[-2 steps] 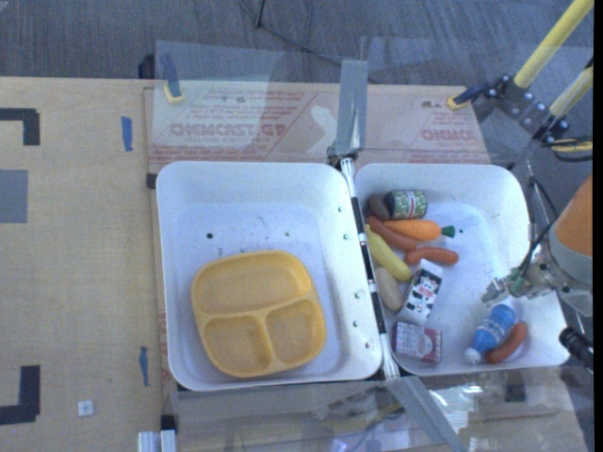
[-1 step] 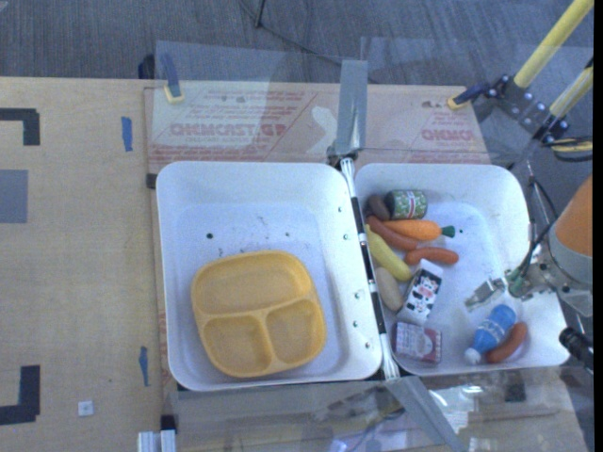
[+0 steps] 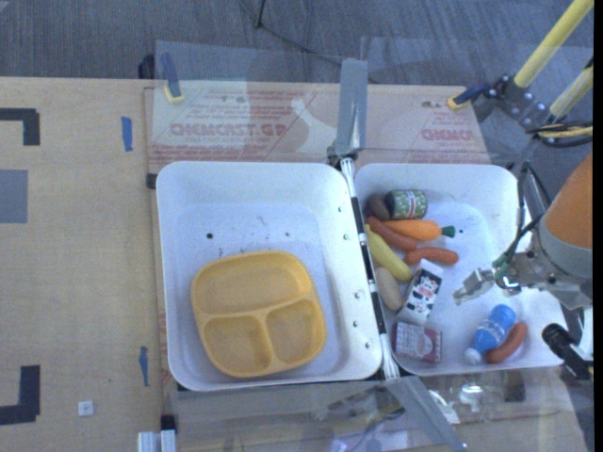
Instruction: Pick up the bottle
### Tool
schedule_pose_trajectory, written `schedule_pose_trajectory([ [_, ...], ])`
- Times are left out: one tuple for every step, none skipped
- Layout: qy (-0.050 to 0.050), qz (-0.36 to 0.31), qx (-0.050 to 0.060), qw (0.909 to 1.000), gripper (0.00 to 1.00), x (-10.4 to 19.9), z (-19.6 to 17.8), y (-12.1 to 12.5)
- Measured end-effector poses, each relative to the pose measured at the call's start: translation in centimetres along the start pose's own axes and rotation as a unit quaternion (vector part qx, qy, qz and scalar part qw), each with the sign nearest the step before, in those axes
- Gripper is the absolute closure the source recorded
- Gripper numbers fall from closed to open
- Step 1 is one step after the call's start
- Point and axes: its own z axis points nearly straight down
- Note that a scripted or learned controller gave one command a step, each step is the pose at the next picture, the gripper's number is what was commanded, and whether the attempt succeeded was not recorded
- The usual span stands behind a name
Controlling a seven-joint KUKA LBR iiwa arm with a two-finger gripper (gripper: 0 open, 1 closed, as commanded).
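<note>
The bottle (image 3: 492, 331) is a small clear one with a blue label and a white cap. It lies on its side near the front right corner of the right bin (image 3: 471, 188). A reddish sausage (image 3: 510, 344) lies against its right side. My gripper (image 3: 479, 284) hangs over the right bin, just behind the bottle in the view and a little to its left. Nothing shows in its grasp. The arm with its orange band (image 3: 575, 217) reaches in from the right edge.
The right bin's left half holds a green can (image 3: 407, 202), a carrot (image 3: 415, 229), a second sausage (image 3: 434, 255), a banana (image 3: 388, 256), a black-and-white carton (image 3: 424, 292) and a red packet (image 3: 418, 342). A yellow divided plate (image 3: 258, 313) sits in the left bin (image 3: 245, 196).
</note>
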Motion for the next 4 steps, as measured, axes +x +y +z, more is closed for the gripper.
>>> schedule_pose_trajectory([
  [0.0, -0.045, -0.002, 0.999, 0.0, -3.4, 5.3, 0.2],
  [-0.002, -0.044, -0.005, 0.999, 1.0, -3.6, 4.2, 0.3],
  [-0.001, -0.104, -0.002, 0.9945, 1.0, -4.1, 5.3, 4.1],
  [-0.001, -0.105, -0.002, 0.9945, 0.0, -4.1, 5.3, 4.1],
])
